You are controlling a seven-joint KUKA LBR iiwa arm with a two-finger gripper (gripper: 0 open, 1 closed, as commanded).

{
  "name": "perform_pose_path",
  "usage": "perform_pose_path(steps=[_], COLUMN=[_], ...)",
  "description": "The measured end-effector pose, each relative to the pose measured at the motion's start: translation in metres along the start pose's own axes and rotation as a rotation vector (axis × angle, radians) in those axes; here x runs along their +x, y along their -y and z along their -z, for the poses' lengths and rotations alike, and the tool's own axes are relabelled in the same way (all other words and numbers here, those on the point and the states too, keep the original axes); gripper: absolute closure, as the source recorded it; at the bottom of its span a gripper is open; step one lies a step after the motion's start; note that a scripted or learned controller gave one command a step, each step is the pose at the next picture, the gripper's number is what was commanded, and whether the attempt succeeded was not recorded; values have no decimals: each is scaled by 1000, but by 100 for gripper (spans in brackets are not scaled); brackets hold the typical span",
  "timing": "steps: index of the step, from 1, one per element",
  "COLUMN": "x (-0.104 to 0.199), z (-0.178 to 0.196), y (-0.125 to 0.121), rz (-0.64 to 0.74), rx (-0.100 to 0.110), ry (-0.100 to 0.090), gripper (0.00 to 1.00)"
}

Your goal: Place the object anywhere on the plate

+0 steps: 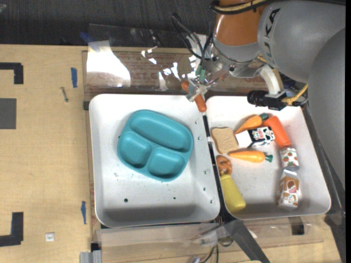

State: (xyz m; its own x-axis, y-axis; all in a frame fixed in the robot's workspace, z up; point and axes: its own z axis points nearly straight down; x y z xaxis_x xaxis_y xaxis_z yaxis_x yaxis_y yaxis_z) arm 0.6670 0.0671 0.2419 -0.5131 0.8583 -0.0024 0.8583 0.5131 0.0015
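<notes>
A teal plate with three compartments lies in the left bin. My gripper hangs over the far end of the wall between the two bins, just beyond the plate's far right corner. A small orange-red object sticks out below the fingertips, and the gripper looks shut on it. The object's upper end is hidden by the fingers.
The right bin holds two toy carrots, a bread slice, an orange sausage, a yellow bottle, a small brown pastry and two printed packets. The arm fills the upper right.
</notes>
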Motion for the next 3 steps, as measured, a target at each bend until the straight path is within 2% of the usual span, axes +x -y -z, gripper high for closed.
perform_pose_path(steps=[1,2,3], x=[27,68,68], z=[-59,-57,-57], y=[30,78,79], rz=[-11,-54,-55], rx=[4,2,2], ry=[-4,-3,-3], gripper=[100,100,0])
